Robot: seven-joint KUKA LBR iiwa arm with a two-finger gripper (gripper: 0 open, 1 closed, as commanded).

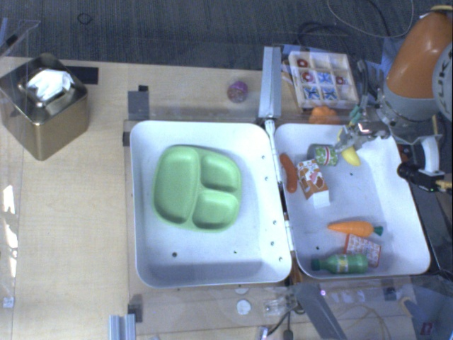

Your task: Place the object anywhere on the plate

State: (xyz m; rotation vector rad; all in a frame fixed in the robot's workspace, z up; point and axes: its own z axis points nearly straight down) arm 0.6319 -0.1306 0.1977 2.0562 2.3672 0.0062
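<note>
Yellow, small and probably light and slick, the lemon (352, 157) lay in the right bin (396, 211) beside a can (325, 154). Your hand (352, 139) hovered above it, aperture indeterminate; you should grip across its middle.

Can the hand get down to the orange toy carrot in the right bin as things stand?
Probably yes. The orange toy carrot lies flat on open bin floor, apart from the green plastic bottle and small red carton beside it, with nothing over it.

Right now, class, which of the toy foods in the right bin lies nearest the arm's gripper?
The yellow lemon, right beside the gripper at the bin's far side, next to the green can. The carrot and green bottle lie much nearer the camera.
</note>
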